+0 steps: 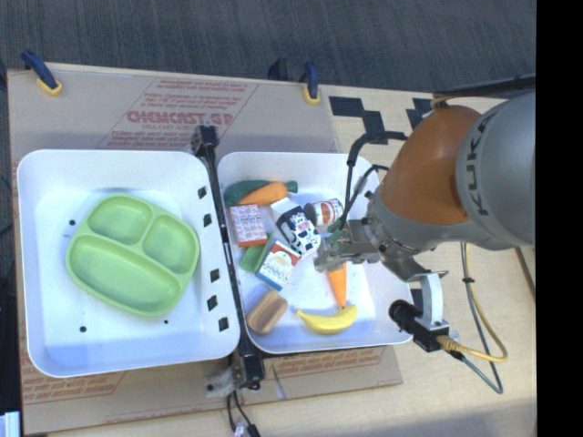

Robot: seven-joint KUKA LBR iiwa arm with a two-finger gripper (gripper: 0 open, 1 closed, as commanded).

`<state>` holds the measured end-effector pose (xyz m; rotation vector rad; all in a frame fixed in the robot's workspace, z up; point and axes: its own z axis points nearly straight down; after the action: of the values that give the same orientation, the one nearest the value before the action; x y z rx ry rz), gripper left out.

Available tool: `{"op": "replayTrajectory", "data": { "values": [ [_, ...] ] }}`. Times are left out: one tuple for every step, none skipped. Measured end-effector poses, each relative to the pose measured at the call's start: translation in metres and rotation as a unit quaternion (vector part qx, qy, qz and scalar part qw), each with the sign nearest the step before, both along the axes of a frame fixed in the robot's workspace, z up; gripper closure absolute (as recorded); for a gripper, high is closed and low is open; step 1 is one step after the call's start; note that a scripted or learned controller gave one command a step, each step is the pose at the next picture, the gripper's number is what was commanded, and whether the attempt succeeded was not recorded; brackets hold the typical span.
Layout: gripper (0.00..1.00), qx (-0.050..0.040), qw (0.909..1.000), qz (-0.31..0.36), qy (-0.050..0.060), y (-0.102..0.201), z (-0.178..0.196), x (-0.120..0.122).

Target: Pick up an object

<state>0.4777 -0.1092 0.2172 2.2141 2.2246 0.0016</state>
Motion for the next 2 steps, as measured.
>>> {"op": "replayTrajectory", "data": {
  "values": [
    [1.0, -0.0003, 1.0, 0.003, -0.001, 0.0, 0.01, 0.001],
    [1.0, -0.001, 1.0, 0.005, -0.002, 0.0, 0.02, 0.003]
  ]
}}
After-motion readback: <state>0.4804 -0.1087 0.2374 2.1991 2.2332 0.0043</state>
